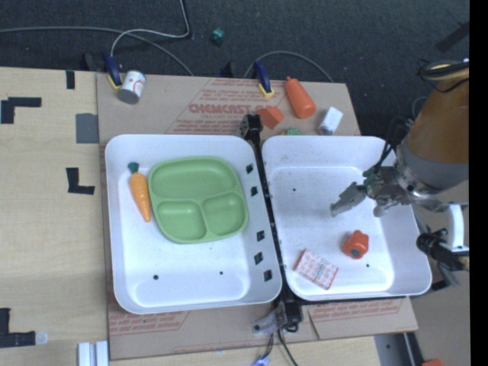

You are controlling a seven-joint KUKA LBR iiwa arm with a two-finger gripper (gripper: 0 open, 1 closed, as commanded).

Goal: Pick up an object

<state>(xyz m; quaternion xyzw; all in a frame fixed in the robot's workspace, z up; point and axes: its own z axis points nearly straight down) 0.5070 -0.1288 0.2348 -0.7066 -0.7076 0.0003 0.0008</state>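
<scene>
Where the table shows pale wood at the left, black tape marks lie on it, and a brown cardboard sheet printed in red with "CHEMCAST" underlies both bins. Behind the left bin, a small white and silver can rests on the cardboard. Inside this bin, an orange toy carrot with a green top lies just beside the left rim of a green three-compartment plate. Further right, behind the bins, sit a small orange block, an orange bottle-shaped toy and a white cube. Within the right bin, a flat white packet with a red pattern, its print too small to read, lies near the front wall; a small red-orange rounded object sits to its upper right. Above that object, apart from it, hangs the tool, fingers spread wide and nothing between them.
</scene>
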